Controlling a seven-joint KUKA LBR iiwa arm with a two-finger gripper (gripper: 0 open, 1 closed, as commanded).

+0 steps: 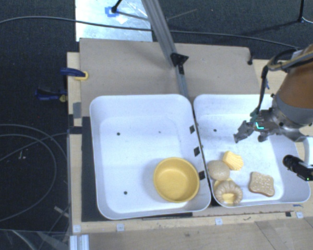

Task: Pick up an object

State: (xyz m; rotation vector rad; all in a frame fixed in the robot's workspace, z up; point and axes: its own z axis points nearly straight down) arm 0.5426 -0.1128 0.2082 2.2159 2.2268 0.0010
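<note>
No legible text or labels anywhere.

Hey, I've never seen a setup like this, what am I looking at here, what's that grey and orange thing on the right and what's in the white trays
This is one camera fixed above a bench, looking down at a slant. The grey and orange thing is a robot arm reaching in from the right; its gripper is the dark claw at its tip, above the right bin. Nothing shows between its fingers. Its job is to pick up an object. The left bin holds a yellow bowl. Near the right bin's front edge lie toy foods: a yellow piece, a pale round piece, a tan croissant-like piece and a slice of bread.
</note>
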